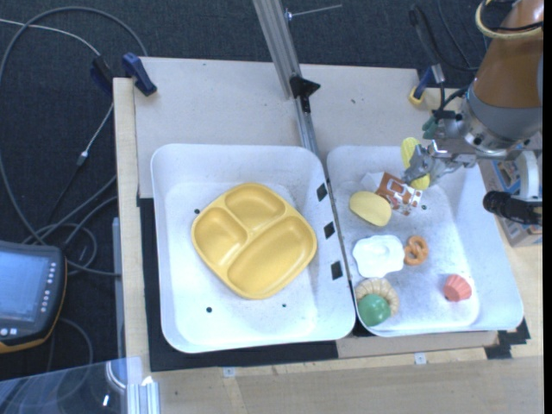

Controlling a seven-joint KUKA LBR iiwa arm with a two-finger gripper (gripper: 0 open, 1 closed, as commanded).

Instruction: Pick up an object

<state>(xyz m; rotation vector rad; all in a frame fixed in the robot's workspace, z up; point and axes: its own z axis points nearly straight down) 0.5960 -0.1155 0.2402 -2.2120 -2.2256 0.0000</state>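
My gripper hangs over the back of the right bin, under the grey arm with its orange band. A yellow curved item lies right at the gripper, partly hidden by it; I cannot tell whether it is held. Just in front lie an orange-and-white patterned piece and a yellow lemon-like lump. Nearer the front are a white item, a small pretzel, a red piece and a green-and-tan item.
The left bin holds a yellow divided plate. A metal pole slants down to the seam between the bins. Cables and a tablet lie off the bench at the left.
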